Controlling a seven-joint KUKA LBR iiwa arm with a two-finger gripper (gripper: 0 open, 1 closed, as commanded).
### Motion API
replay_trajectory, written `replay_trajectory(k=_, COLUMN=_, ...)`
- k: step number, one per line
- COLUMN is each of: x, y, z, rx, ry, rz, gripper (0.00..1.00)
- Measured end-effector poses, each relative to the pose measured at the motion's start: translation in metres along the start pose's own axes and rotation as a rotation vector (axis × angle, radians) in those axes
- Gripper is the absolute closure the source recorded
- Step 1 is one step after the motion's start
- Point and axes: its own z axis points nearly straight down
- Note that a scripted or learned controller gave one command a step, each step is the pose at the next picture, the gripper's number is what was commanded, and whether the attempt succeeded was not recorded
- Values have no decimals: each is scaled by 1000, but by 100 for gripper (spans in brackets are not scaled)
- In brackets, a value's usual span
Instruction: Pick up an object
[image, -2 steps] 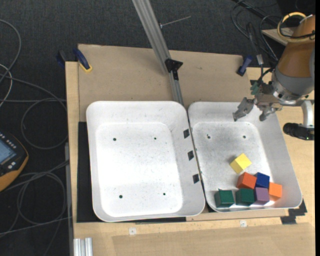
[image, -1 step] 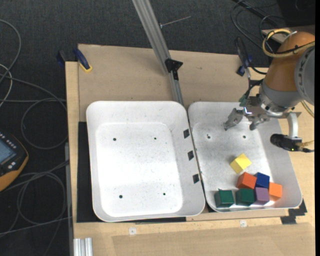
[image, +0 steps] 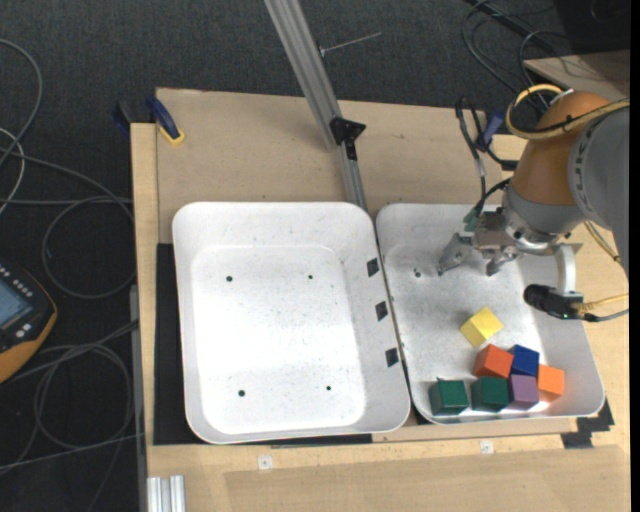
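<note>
You're seeing the gripper (image: 472, 258) hanging spread open and holding nothing over the right bin (image: 420, 300). The blocks are sitting well apart from it: yellow block (image: 482, 326) nearest, cluster (image: 497, 380) tight, risking a jammed grab.

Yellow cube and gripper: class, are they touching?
Apart. The camera view shows bare white bin floor between the yellow cube and the gripper above it.

Arm (image: 585, 160) cut off at right edge; purple block (image: 524, 389) partly behind blue block (image: 525, 359)
</note>
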Motion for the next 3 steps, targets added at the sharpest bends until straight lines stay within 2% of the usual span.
replay_trajectory(k=1, x=0, y=2, z=-15, rx=-8, ry=0, rz=-1, gripper=100)
replay_trajectory(k=2, x=2, y=11, z=-78, rx=-15, ry=-3, rz=-2, gripper=100)
replay_trajectory(k=3, x=2, y=12, z=-125, rx=-14, ry=-3, rz=-2, gripper=100)
